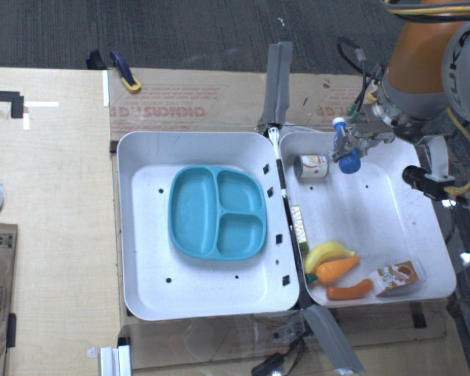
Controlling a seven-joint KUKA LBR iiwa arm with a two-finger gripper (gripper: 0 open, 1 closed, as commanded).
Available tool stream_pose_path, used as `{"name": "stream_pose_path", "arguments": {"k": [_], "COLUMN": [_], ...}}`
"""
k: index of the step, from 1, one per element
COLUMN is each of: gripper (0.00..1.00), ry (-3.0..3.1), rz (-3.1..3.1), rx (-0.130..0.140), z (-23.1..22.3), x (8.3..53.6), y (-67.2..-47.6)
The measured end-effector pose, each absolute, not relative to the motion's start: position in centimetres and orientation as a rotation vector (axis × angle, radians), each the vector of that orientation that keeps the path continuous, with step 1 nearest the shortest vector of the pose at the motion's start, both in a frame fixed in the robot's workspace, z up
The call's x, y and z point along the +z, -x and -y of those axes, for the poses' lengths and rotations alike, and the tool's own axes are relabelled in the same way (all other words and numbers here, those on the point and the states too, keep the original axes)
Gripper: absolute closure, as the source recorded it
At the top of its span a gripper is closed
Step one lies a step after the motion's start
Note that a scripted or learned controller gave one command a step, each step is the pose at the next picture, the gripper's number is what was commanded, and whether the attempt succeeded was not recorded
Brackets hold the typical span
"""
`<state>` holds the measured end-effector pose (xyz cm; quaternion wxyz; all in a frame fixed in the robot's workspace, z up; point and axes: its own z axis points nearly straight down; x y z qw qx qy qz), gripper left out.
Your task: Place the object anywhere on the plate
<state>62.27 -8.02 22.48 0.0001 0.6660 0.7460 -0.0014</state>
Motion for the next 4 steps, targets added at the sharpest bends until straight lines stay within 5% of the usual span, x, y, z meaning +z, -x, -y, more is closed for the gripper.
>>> {"name": "stream_pose_path", "arguments": {"k": [1, 2, 3, 4], "gripper": [1.0, 1.0, 1.0, 0.0], "ry": [-2.119, -2.088, -2.169, -2.17], "rz": [-2.323, -2.35, -2.274, -2.273], "rx": [-0.006, -0.006, -0.006, -0.005], "z": [-0.6, -6.3, -5.7, -5.7], "x": [19.7, 19.1, 19.0, 19.0], "y": [-57.4, -55.1, -57.0, -57.1]}}
